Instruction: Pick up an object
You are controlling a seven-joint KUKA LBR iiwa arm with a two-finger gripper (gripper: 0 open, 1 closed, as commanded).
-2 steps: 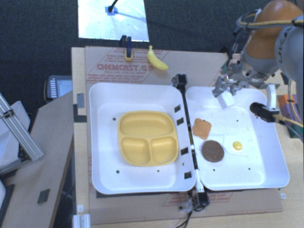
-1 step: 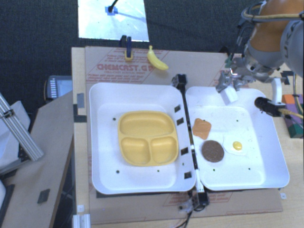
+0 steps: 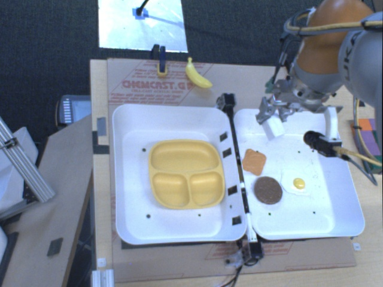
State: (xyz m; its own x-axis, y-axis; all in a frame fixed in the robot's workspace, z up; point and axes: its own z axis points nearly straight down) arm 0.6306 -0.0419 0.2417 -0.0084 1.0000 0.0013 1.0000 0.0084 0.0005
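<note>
Brown disc [image 3: 268, 191] in right bin [image 3: 341, 220], white bench, dark floor; pincer [image 3: 272, 121] state unclear.

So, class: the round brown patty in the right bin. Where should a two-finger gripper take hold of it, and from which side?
Probably from straight above, fingers closing across the rim of the patty. It lies flat on the floor of the right bin, so its sides offer little to pinch. Line the fingers front to back: the fried egg sits close on one side and the orange cracker lies up-left.
</note>
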